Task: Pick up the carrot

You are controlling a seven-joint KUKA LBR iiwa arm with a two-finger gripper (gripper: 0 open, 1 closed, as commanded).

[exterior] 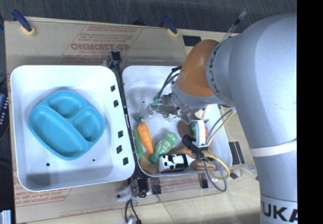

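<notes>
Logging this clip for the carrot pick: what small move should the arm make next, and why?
Probably shift the hand toward the view's lower left, then lower it. The carrot lies free in the right bin, close beside a green toy, and the hand sits above and to its right, not over it.

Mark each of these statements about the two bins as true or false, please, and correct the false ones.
1. The orange carrot lies in the right white bin. True.
2. The blue divided plate sits in the right bin. False: it sits in the left white bin.
3. The carrot rests on the blue plate. False: it rests on the right bin's floor.
4. A green bottle-shaped toy lies right of the carrot. True.
</notes>
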